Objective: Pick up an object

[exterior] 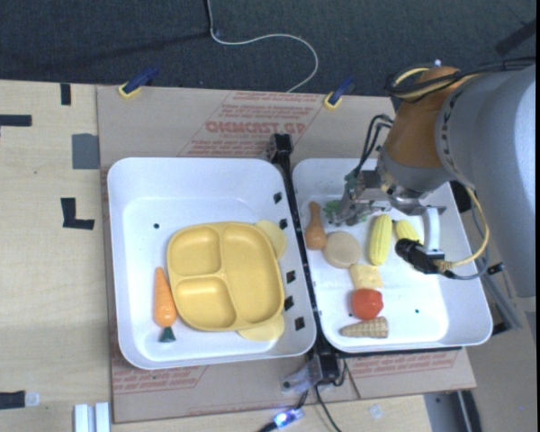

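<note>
Nearest the lens, an ice-cream cone (pixel 365 329) is lying at the front of the right bin (pixel 463 327), a red tomato (pixel 366 303) just behind it. Further back: a pale yellow block (pixel 365 276), a round beige piece (pixel 342 248), a corn cob (pixel 379 238), a drumstick (pixel 315 228). The gripper (pixel 349 207) is hanging over the back of this bin, above a greenish item too blurred to name; whether it is gripping anything, cannot tell. In the left bin (pixel 130 187), a yellow divided plate (pixel 225 274) is sitting beside a carrot (pixel 164 302). Both bins are resting on the worktop (pixel 36 268).
</note>
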